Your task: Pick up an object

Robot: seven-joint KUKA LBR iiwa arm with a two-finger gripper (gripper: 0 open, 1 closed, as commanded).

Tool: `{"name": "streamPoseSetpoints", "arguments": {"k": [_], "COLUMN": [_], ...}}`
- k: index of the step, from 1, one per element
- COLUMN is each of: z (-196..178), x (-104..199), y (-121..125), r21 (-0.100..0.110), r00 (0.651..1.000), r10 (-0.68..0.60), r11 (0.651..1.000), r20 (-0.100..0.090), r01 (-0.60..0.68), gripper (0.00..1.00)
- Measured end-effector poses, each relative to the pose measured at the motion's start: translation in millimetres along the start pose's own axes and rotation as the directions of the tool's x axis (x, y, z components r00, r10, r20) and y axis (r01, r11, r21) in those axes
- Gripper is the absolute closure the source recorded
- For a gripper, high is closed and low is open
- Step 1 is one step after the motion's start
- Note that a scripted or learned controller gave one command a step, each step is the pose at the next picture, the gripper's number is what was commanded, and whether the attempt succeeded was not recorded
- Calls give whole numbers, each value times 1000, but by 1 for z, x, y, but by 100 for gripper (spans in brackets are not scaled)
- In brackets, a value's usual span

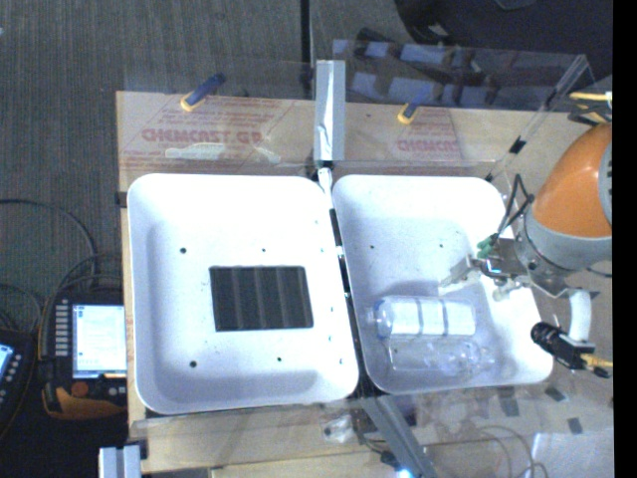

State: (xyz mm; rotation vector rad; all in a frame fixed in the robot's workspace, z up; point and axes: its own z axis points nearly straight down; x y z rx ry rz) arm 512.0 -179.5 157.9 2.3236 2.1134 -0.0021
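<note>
Hovered over the right bin (pixel 418 192), hand (pixel 476 264) of unclear finger state, clear plastic bottle (pixel 430 332) lying just below-left, black mat (pixel 261 298) farther left.

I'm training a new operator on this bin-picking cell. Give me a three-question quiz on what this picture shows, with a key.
1. True or false: the clear plastic bottle lies on its side in the right bin.
2. What rests on the floor of the left bin?
A. a clear cup
B. a dark ribbed rectangular panel
C. a blue clamp
3. Fill in: the gripper is above the ___ bin, beyond the bottle and nearer the bin's right wall.

Key:
1. True.
2. B, the dark ribbed rectangular panel.
3. Right.
</note>
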Motion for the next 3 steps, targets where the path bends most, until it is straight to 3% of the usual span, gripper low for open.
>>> {"name": "streamPoseSetpoints", "arguments": {"k": [1,2,3], "z": [65,54,6], "x": [4,23,1], "y": [7,-6,18], "r21": [-24,-72,0], "r00": [993,947,997], "r10": [-116,-319,-71], "r11": [993,944,997], "r20": [6,40,1], "r01": [116,321,71], "gripper": [0,0,0]}}
